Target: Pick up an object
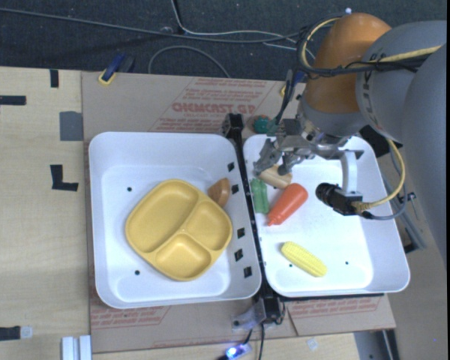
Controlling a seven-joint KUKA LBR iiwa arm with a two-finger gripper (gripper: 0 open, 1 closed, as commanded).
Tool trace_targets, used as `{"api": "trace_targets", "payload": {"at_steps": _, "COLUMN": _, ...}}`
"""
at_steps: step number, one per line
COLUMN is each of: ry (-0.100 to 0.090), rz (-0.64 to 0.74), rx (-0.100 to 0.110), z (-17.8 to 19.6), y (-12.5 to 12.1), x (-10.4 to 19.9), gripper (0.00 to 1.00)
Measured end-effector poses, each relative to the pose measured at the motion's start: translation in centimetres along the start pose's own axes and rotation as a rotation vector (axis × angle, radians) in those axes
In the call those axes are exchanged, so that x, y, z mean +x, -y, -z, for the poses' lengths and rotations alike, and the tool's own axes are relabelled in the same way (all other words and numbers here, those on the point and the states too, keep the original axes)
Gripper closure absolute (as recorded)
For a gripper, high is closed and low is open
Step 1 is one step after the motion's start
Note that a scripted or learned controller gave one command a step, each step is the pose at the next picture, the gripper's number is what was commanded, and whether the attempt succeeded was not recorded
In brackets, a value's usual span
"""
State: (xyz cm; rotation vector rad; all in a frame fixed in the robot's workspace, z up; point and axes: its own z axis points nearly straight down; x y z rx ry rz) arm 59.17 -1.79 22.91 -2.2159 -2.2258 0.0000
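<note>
Cardboard covers the tabletop [30, 223] under two white bins. One yellow divided plate [178, 229] lies in the left bin [109, 171], with one brown item [220, 192] touching its upper right edge. Four things sit in the right bin [375, 268]: one carrot [286, 204], one corn cob [304, 259], one green piece [260, 197] along the left wall, and one tan piece [274, 177]. Directly over the tan piece hangs the end effector [279, 158]; whether it is spread or pinching cannot be told.

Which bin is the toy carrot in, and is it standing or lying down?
The carrot is in the right bin, lying on its side on the bin floor, below the gripper.
</note>
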Motion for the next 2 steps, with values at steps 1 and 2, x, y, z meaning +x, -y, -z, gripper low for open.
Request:
{"api": "trace_targets", "payload": {"at_steps": 1, "ry": 0.000, "rz": 0.001, "rx": 0.000, "z": 0.8, "y": -1.1, "x": 5.2, "gripper": 1.00}}
{"api": "trace_targets", "payload": {"at_steps": 2, "ry": 0.000, "rz": 0.002, "rx": 0.001, "z": 0.0, "y": -1.5, "x": 11.1, "gripper": 1.00}}
